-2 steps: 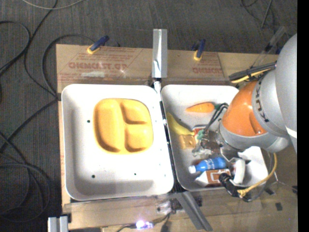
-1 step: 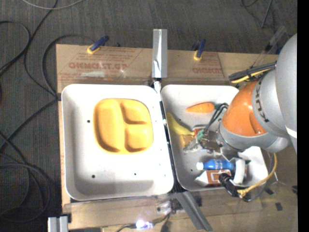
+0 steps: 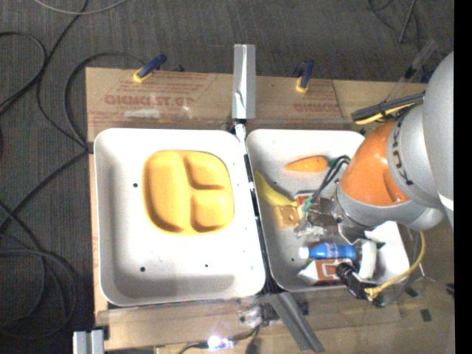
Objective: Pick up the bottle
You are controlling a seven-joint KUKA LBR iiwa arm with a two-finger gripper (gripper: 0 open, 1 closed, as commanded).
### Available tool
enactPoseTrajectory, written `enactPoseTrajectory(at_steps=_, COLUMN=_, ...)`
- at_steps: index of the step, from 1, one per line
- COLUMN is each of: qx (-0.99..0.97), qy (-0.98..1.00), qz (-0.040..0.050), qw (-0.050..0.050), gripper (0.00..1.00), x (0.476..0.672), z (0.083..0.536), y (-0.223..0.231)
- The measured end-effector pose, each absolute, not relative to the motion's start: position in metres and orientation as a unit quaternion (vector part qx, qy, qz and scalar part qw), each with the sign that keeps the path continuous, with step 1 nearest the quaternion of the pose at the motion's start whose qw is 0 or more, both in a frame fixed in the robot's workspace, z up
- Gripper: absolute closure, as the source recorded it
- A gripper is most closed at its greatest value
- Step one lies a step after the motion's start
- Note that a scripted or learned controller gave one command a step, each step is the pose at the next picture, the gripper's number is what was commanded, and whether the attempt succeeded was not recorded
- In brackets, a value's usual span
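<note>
The bottle is blue with a white cap and lies on its side near the front of the right bin, cap pointing left. My gripper hangs low over the middle of that bin, just behind the bottle and slightly to its left. The bulky grey and orange wrist hides much of the gripper. Nothing can be seen held in it.
An orange carrot lies at the back of the right bin and a yellow banana along its left wall. A red-brown box sits just in front of the bottle. The left bin holds a yellow divided tray.
</note>
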State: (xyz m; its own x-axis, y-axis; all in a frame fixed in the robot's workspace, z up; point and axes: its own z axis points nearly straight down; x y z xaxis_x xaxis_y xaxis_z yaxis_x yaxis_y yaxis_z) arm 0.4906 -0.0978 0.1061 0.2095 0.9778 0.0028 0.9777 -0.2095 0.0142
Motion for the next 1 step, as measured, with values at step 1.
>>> enactPoseTrajectory(at_steps=1, qx=0.778, qy=0.629, qz=0.0055, qw=0.005, gripper=0.00, x=0.4906, z=0.1061, y=-0.0978)
